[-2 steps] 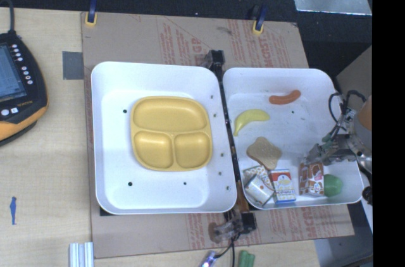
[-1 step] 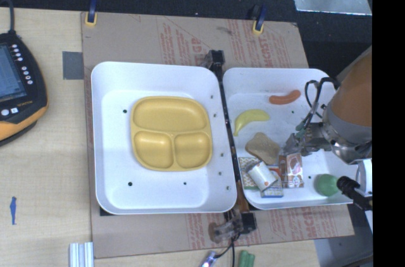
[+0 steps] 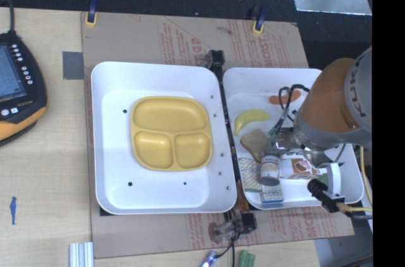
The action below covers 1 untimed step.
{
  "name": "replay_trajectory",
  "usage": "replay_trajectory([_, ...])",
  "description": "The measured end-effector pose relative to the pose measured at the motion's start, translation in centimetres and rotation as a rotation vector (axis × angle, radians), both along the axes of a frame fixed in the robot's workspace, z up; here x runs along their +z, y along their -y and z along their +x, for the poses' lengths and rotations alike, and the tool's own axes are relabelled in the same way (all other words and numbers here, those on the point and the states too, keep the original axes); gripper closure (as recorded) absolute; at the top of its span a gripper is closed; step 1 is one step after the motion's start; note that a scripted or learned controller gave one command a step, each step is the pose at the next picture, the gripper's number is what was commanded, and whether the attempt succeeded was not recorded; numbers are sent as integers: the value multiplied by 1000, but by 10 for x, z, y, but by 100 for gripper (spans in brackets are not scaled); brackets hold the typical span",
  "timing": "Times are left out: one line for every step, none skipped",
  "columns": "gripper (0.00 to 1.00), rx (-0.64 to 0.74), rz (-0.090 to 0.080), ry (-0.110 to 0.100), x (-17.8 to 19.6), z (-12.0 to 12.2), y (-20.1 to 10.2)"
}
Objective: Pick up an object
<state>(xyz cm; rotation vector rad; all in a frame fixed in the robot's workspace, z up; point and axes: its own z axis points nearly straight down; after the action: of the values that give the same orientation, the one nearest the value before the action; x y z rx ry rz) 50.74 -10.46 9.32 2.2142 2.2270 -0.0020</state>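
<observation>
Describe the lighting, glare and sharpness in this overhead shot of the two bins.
Camera view: even, soft light; the left bin looks bright, nearly washed out along its rim, with a faint shadow inside its left wall. The yellow divided plate is reasonably sharp. The arm is close to the lens and soft, shading the clutter in the right bin. Small items there are too blurred to read labels.
</observation>
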Motion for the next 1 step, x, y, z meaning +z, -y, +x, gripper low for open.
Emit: replay_trajectory([100, 3, -1, -2, 10, 0, 1])
